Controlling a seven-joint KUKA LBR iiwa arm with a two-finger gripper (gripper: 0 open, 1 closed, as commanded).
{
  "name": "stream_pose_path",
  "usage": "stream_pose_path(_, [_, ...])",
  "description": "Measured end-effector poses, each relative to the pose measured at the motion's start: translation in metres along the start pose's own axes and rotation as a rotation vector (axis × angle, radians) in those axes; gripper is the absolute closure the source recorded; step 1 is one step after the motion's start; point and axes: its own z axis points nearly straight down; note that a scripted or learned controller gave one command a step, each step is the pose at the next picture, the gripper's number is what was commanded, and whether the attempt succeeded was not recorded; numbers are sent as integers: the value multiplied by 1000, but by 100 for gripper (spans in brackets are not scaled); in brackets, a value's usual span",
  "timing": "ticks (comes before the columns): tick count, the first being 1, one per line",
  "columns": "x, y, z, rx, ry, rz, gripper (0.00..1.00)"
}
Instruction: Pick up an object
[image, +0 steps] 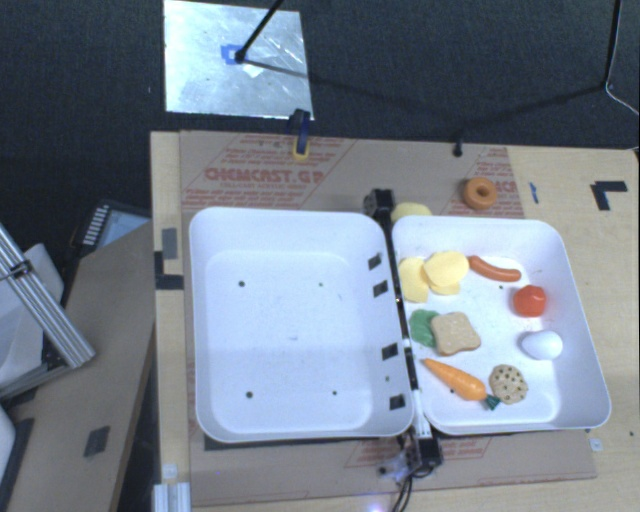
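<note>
The right bin (572, 300) holds several toy foods. Near its left wall lie yellow pieces (436, 274), a green leaf (422, 323) and a slice of bread (456, 333). A sausage (494, 269) lies toward the back, with a red tomato (529, 300) and a white egg (541, 345) at the right. An orange carrot (456, 379) and a cookie (508, 383) sit at the front.
The left bin (290, 320) sits beside the right one. A donut (480, 193) and a yellow object (410, 211) lie on the bench behind the bins. A yellow clamp (299, 135) stands at the back edge. A metal frame (35, 310) sits at far left.
</note>
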Motion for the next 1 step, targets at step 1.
stream_pose_path(1, [0,0,0,1,0,-2,100])
